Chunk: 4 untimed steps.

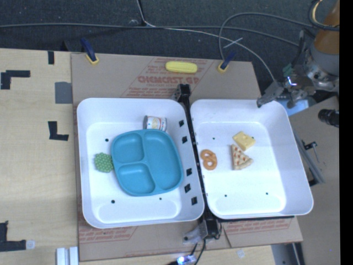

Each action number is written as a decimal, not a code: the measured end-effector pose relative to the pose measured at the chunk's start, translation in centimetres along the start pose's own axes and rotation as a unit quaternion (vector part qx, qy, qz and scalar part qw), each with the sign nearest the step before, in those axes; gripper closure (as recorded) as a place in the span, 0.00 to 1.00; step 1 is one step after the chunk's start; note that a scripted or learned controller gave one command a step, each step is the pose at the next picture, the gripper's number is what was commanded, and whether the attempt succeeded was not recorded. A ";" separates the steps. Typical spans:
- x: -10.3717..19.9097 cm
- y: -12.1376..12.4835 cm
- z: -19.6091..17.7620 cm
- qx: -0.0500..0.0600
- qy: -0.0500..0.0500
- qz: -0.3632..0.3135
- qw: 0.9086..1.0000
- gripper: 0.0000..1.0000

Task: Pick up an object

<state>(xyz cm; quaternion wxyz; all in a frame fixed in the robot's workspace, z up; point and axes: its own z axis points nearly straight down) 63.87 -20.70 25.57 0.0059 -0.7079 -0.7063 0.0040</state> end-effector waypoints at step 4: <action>0.5 0.6 16.8 -0.005 -0.002 -0.003 1.000 0.00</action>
